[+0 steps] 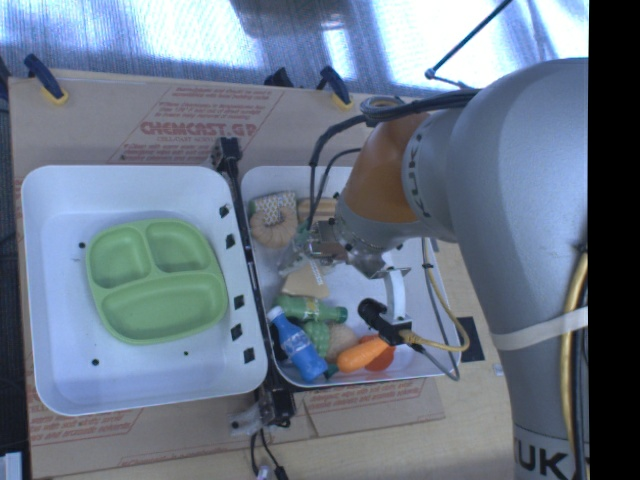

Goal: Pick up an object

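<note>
The right bin point(262, 186) holds a jumble of toy foods: a tan donut point(270, 226), a speckled sponge-like piece point(272, 206), a pale wedge point(304, 284), a green bottle point(318, 313), a blue bottle point(297, 345), an orange carrot point(362, 354) and a red piece point(382, 360). My gripper point(312, 245) reaches down into the upper middle of this bin, just right of the donut and above the wedge. The wrist and cables cover its tips.
In the left bin point(40, 298) lies a green divided plate point(155, 279). A black clip bar point(240, 258) joins the two bins. The large grey arm point(500, 198) with its orange band point(385, 173) covers the right bin's right side. Cardboard lies under both bins.
</note>
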Available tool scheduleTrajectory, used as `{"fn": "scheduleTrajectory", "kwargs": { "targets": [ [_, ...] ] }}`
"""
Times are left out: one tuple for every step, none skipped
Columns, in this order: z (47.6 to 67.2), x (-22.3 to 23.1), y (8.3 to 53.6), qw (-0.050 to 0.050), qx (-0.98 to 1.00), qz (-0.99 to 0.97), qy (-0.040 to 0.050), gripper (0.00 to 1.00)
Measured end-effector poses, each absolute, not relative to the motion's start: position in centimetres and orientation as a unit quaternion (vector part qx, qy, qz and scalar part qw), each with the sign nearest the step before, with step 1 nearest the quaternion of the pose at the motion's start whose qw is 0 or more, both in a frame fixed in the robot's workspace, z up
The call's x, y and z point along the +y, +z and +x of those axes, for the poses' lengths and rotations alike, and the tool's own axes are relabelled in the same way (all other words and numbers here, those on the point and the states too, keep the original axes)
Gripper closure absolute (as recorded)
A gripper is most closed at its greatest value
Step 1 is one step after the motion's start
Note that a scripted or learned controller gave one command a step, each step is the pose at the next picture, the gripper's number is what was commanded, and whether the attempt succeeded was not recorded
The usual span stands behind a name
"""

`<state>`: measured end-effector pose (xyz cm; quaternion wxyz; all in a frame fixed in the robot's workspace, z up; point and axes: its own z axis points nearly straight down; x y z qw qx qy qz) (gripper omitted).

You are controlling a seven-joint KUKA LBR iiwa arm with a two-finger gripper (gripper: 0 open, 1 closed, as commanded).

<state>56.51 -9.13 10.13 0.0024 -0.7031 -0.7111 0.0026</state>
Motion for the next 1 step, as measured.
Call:
{"fn": "scheduleTrajectory", "kwargs": {
  "targets": [
    [55.60,-4.66,20.86,0.001,-0.710,-0.705,0.0003,1.00]
  ]
}}
